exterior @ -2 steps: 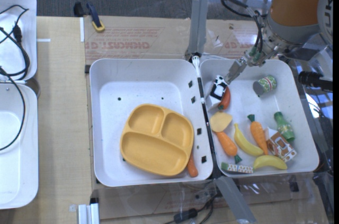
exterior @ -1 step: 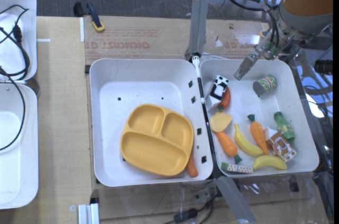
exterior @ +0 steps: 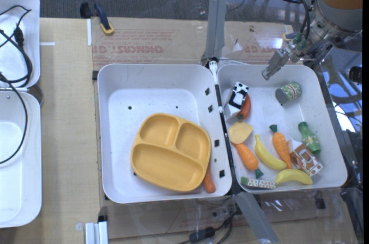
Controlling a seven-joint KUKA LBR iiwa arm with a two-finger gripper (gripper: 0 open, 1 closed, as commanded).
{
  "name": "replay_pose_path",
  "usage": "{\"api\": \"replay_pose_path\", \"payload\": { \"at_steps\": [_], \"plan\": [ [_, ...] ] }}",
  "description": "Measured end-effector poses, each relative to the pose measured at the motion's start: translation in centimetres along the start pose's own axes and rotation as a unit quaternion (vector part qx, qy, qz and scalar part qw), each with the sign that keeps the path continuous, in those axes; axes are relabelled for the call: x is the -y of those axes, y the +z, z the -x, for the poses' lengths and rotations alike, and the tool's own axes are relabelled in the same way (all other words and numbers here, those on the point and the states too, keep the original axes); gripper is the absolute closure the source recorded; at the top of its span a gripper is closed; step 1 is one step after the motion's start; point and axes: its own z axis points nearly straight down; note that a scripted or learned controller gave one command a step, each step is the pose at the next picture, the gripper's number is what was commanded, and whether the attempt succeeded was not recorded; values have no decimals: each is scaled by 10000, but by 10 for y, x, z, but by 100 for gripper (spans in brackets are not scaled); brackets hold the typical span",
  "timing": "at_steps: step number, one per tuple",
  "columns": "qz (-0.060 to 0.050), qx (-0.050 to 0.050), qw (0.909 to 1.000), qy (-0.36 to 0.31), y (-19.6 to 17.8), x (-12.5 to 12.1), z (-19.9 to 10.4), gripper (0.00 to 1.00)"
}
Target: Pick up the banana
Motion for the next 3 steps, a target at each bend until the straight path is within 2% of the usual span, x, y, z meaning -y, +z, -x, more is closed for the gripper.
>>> {"api": "replay_pose_path", "payload": {
  "at_steps": [1, 2, 3],
  "plan": [
    [-14, -15, 9995, 301, 124, 17, -10, 0],
    [-5, -4, 9999, -113, -23, 36, -18, 0],
    [-12, -17, 9999, -133, 117, 37, -29, 0]
  ]
}}
